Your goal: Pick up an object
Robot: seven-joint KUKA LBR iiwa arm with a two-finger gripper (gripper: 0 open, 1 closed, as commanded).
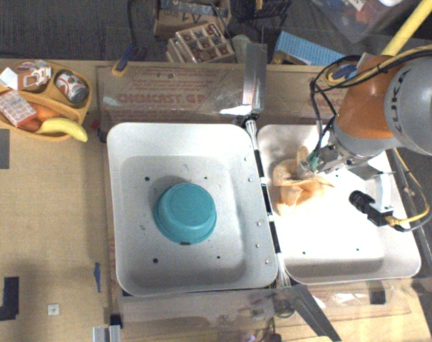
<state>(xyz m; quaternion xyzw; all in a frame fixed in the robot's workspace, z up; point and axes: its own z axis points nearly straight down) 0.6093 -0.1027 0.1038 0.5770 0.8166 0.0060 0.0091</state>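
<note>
- My gripper (317, 161) is down in the right-hand shallow white bin (344, 255), at the upper right edge of the crumpled tan-and-orange soft lump (296, 187). From this angle I can't tell whether it's released or clenched, or whether it's got hold of anything.
- The lump sits in the upper left of that bin, close to the wall shared with the other bin. It's a bit wider than tall, so the long axis runs roughly across the bin. It's too shapeless to say which end is the front.
- My grey arm (408, 105) has dark lettering, cut off at the frame edge. Only something like "UK" reads.
- The left-hand white bin (130, 148) holds a round teal bowl (186, 212) near its middle.
- Behind the bins there's a brown cardboard strip (166, 97) with red print too smeared to read.
- Far left: a yellow tray (9, 123) with a banana (65, 127).
</note>
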